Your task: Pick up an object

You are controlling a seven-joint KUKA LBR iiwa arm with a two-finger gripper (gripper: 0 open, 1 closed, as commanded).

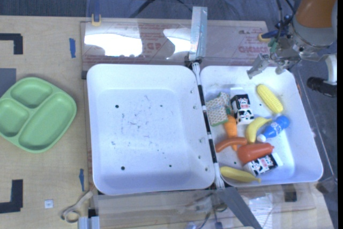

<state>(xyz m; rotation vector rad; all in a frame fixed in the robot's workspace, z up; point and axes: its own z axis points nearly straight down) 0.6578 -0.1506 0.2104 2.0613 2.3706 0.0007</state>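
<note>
White plastic makes up the two shallow bins sitting side by side at the centre of the frame. The left bin shows a bare floor with faint scuff marks. The right bin holds a cluster of toys toward its lower middle: a yellow corn cob near the upper right, a black-and-white carton beside a checked packet, an orange carrot, a small banana, a blue bottle, a red pepper, a red sausage-shaped piece, a second black-and-white carton and another banana along the bottom wall. A green divided plate rests on the wooden bench at far left. The gripper hangs over the right bin's upper edge, above the corn; I cannot tell whether its claw is spread or pressed together.
</note>
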